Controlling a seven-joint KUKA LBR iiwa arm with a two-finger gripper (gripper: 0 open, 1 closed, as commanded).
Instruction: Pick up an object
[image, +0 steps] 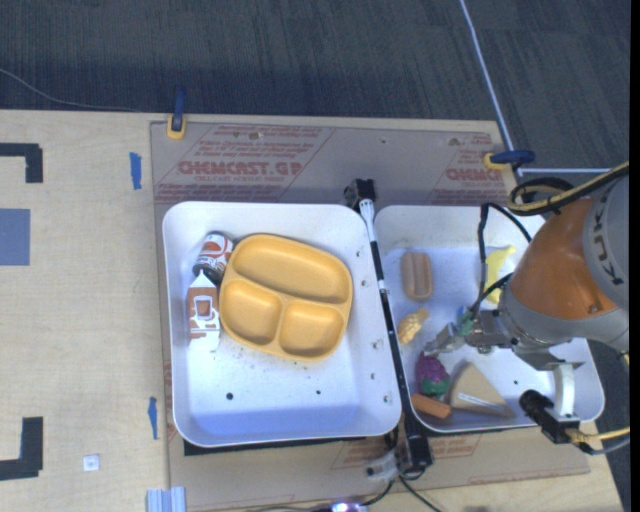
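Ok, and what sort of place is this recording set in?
Probably a robotics lab bench set up for pick tests: two white bins clamped on a board, toy food like the hot dog and yellow divided tray, and cables on grey carpet.

Both bins (190, 400) were white, the divided tray (285, 295) mustard yellow, the hot dog (417, 275) tan-brown, the grapes (432, 374) purple, the carrot (432, 407) orange, the arm's band (560, 275) orange.

left bin (190, 300): tray (285, 295) fills top | front floor open
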